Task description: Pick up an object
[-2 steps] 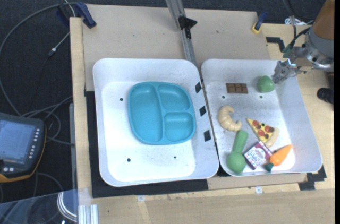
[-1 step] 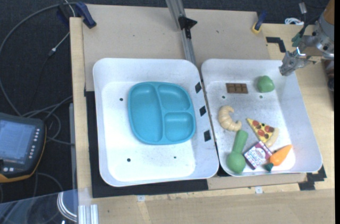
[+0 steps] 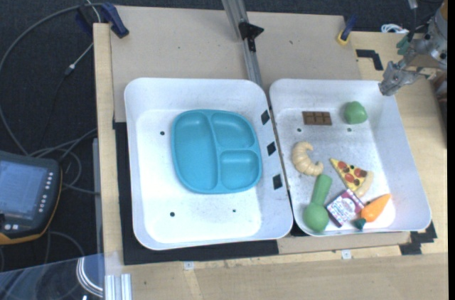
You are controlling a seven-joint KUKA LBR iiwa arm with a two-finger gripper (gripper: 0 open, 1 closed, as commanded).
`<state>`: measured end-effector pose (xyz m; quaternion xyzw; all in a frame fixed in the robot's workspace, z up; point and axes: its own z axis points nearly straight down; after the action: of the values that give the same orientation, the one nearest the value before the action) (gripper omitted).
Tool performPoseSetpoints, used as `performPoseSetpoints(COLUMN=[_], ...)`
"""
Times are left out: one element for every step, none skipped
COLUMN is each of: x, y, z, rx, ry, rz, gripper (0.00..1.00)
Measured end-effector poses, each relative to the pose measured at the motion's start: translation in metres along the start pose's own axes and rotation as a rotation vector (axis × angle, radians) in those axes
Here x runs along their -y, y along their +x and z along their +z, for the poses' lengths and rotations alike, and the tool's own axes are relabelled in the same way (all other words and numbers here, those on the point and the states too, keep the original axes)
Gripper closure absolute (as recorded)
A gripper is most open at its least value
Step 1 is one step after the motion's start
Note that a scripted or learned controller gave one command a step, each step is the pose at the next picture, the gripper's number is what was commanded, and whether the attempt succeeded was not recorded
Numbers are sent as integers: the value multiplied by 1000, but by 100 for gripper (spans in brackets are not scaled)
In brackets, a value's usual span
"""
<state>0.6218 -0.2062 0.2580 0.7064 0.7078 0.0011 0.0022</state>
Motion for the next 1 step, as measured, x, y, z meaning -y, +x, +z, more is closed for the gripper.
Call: performPoseSetpoints(x=[2], y=[52], z=[3], rx=[-4], ry=[7], rz=[-3], gripper=[100])
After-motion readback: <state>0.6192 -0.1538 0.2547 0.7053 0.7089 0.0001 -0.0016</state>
